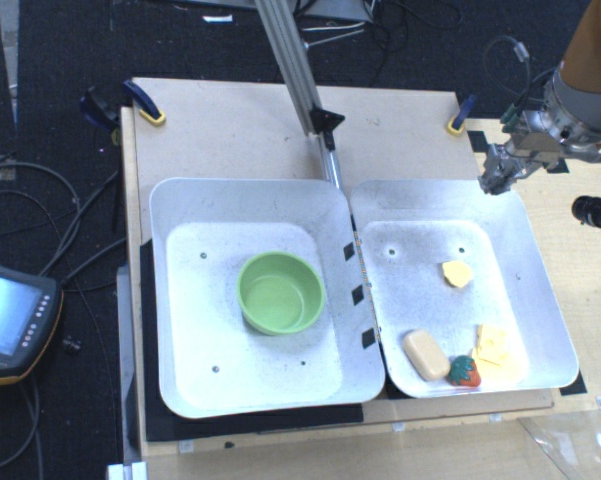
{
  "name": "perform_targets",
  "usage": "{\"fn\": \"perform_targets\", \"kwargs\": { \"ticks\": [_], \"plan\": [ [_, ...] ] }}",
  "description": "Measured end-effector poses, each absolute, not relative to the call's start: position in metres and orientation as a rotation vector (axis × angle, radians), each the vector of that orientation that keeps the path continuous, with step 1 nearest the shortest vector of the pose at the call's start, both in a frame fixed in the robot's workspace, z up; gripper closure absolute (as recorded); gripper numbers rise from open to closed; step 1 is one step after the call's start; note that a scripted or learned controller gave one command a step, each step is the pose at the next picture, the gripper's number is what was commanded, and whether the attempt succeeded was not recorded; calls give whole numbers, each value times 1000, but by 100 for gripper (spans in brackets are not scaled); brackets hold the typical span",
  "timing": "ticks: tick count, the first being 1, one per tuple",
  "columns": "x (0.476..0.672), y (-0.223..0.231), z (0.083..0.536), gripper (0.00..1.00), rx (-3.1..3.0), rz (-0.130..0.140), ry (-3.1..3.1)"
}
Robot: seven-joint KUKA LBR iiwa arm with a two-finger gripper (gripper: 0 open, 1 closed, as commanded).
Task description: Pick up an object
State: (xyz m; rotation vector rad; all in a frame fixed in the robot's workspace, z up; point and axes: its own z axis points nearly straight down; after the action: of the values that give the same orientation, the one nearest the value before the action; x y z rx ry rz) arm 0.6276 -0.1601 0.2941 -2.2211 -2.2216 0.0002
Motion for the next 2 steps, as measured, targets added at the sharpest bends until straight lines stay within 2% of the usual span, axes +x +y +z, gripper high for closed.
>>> {"fn": "perform_targets", "kwargs": {
  "ticks": [1,2],
  "plan": [
    [628,-160,294,0,-2221,0,-2222],
    [620,-165,236,0,-2219,5,-2219]
  ]
}}
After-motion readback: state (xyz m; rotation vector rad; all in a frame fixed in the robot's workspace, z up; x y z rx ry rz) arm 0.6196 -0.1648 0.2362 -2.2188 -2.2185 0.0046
